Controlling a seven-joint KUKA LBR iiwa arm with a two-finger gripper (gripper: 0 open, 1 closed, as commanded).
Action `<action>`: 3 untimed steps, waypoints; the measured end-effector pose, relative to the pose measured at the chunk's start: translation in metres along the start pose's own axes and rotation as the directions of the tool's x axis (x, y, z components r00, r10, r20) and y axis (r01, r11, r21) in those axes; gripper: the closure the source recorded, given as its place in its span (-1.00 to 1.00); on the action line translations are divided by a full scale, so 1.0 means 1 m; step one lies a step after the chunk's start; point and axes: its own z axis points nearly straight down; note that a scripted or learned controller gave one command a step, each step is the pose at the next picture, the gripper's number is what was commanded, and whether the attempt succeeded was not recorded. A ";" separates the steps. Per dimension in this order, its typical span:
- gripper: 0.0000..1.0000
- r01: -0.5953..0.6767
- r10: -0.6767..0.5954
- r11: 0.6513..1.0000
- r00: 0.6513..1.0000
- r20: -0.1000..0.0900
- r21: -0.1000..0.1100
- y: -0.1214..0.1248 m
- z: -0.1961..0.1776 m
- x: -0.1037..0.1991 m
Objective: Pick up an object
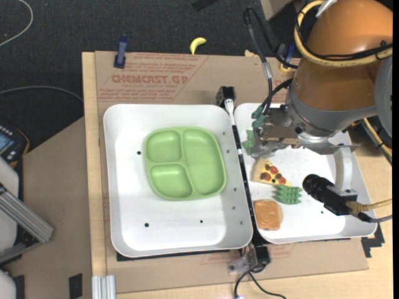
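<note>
Closest to your camera looms the arm's orange band (349, 30), above the right bin (358, 226). Below it, your gripper (265, 136) hangs over that bin's left edge; its opening cannot be told. Pizza slice (272, 174), green toy (288, 195) and brown cookie (268, 214) lie nearby. The green divided plate (185, 162) sits in the left bin (124, 185).

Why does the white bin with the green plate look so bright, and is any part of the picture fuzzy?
In the camera view, overhead light glares off the left bin, washing out its floor around the green plate; the plate itself looks sharp. The arm throws a shadow over the right bin, and the gripper and small toys there look a bit soft.
</note>
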 end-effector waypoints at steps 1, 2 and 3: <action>1.00 -0.004 0.004 1.000 1.000 -0.001 -0.009 0.001 -0.122 0.025; 1.00 -0.016 0.016 1.000 1.000 0.005 0.017 -0.002 -0.031 -0.033; 1.00 -0.003 0.003 1.000 1.000 0.002 0.003 0.000 -0.057 0.030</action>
